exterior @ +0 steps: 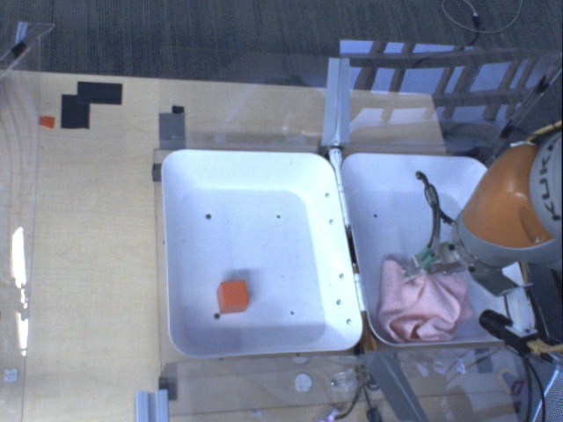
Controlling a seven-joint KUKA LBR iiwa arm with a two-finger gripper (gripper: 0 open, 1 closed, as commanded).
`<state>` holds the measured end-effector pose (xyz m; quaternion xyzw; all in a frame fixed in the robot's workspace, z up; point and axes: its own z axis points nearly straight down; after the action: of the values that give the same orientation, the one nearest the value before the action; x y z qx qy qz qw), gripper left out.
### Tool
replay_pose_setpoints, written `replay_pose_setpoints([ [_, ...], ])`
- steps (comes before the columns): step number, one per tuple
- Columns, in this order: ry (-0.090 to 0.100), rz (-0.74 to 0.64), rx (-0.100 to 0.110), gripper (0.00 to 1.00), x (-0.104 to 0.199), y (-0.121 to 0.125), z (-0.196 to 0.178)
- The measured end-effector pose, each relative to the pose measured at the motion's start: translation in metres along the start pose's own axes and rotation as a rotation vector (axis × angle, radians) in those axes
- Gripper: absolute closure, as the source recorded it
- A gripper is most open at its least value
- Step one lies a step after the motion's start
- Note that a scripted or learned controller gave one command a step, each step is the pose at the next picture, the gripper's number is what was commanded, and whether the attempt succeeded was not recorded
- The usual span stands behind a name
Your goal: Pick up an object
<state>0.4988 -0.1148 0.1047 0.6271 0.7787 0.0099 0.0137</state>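
1. Camera view puts your two-finger gripper (433, 262) low in the right-hand white bin (387, 192), under the grey arm with the orange band (510, 209) that reaches in from the right.
2. You cannot tell from this angle how the gripper is set; the wrist body and cabling cover its tip, so treat any grasp as unconfirmed.
3. Right at that tip lies the crumpled pink cloth (422, 304), bunched against the near wall of the same bin. Its top edge meets the gripper's tip, and the bulk of the fabric spreads from there toward the near-left corner of the bin.
4. So the relation your next move turns on is this: the cloth sits directly under and slightly forward-left of the tool, not off to a side. A straight descent would likely catch a fold; I judge no sideways travel is needed.
5. The heap has no clear long axis, so finger orientation probably matters little.
6. Farther out, the small orange cube (233, 295) rests on the floor of the left-hand white bin (246, 174), well apart from the tool and across the divider between the bins.
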Motion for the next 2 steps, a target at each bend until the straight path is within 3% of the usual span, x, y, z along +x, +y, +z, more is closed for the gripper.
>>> replay_pose_setpoints([
  [1, 0.000, 0.000, 0.000, 0.00, 0.000, 0.000, 0.000],
  [2, 0.002, 0.010, 0.011, 0.00, 0.001, -0.004, 0.012],
])
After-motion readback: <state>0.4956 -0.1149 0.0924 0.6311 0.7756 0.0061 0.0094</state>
